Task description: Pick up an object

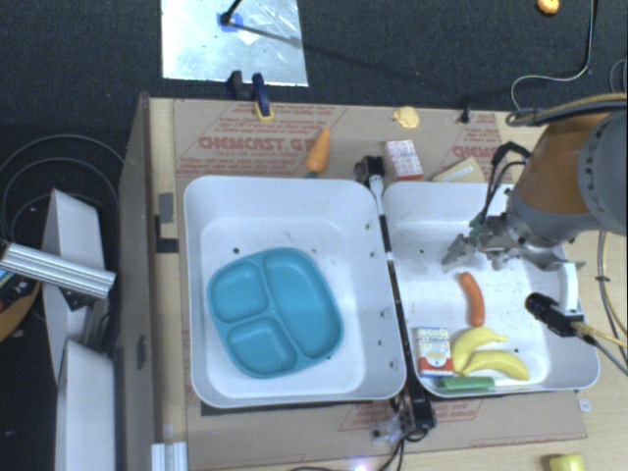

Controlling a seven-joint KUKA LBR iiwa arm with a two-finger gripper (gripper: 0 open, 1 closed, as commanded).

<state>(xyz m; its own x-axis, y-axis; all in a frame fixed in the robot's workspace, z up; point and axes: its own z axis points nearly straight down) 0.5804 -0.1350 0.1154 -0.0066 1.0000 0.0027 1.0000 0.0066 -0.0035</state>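
Dark floor around a brown worktop [294, 135] bearing two white bins. Gripper [461, 251] at centre right, spread narrowly, holding nothing, just above the orange sausage [474, 298]. Risk: sausage rolling aside, or fingers snagging bananas [488, 353] crowded lower right.

Quick count: 2 white bins [211, 263], 1 blue divided plate [275, 310], 2 bananas [489, 352], 1 orange sausage [474, 298], 1 small carton [434, 350], 1 green item [466, 384] w/ unclear identity.
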